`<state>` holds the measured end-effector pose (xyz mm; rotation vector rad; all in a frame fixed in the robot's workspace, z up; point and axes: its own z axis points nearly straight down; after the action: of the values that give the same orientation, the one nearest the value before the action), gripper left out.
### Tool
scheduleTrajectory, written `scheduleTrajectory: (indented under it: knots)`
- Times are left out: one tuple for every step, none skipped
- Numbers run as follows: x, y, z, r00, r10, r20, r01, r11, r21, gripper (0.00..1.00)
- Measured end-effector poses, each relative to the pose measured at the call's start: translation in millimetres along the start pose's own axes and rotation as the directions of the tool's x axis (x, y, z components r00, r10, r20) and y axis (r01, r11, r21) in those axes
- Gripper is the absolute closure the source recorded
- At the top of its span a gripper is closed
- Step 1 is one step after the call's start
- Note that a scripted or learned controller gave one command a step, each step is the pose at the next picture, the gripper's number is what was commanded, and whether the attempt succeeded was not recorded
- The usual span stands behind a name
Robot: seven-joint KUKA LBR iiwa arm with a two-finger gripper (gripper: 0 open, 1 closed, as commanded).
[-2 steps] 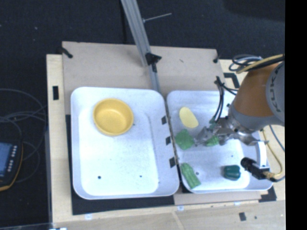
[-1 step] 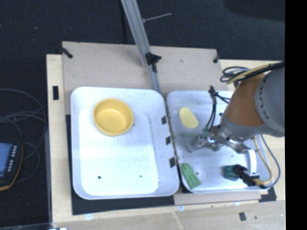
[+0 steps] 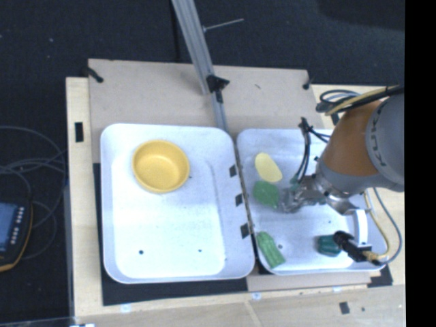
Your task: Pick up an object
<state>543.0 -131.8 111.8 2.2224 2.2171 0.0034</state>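
My hand (image 3: pixel 291 201) is down inside the right bin (image 3: pixel 300 264), near its middle and toward the divider between the two bins. My arm (image 3: pixel 361 148), grey with its orange band, comes in from the right and bends down over the bin's far right part.

The nearest thing to my hand is a round green object (image 3: pixel 266 193), lying just to the left of my fingertips, so close that it seems to touch them, though I cannot tell whether there is real contact. I cannot tell how far apart my fingers stand either; they are small and dark against the bin floor, and I see nothing clearly caught between them.

Just beyond the green object, further from the camera, lies a pale yellow object (image 3: pixel 268 167), oval and apart from my hand. Toward the near edge of the same bin, against the left wall, a long green object (image 3: pixel 270 248) lies at a slant. In the near right corner sits a dark teal object (image 3: pixel 328 244), well apart from my hand, beside a black and white part of my arm's fittings.

In the left bin (image 3: pixel 122 251), a yellow bowl (image 3: pixel 161 165) stands upright in the far left part.
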Motion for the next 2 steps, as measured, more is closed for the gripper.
scheduleTrajectory:
  knots:
    - [-5,-1,-43,1.000,-0.001,0.001,0.001,1.000,-0.001,1.00]
    - [-10,3,-105,1.000,-0.002,0.001,0.002,1.000,-0.003,1.00]
